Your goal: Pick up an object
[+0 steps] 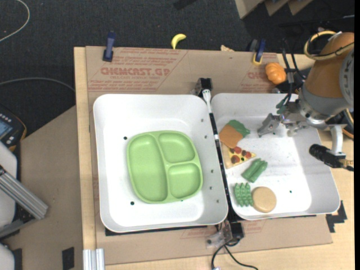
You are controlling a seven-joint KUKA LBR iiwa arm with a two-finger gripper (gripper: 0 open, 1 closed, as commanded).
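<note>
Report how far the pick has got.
Done: nothing looks picked. The toy food sits in the right bin: the pizza slice, the green pods, the round bun.
In hand: the gripper is over that bin's upper part, nothing visible between its fingers.
Left: close on an item and lift it.
</note>
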